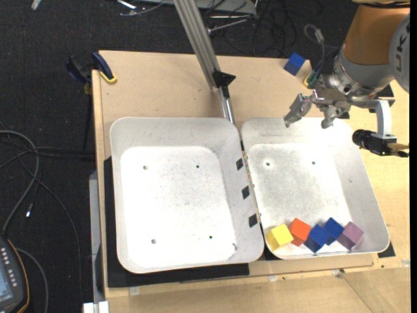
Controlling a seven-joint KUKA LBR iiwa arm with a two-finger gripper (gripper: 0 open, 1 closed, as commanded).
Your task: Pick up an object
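Your claw [311, 115] hangs over the far rim of the right bin [365, 175], its two fingers spread apart with nothing between them. You can see the grey arm [374, 38] with its orange band reaching in from the right above it.

Look to the near edge of that same bin for the blocks: yellow [280, 236], orange [300, 230], two blue [324, 233] and purple [351, 235], bunched in a row and touching one another, pressed against the near wall. They lie well apart from the claw.

You have one more blue block [294, 63] outside the bins, on the bench [156, 87] beyond the right bin's far rim, near the claw. The left bin [127, 175] sits just beside the right one.
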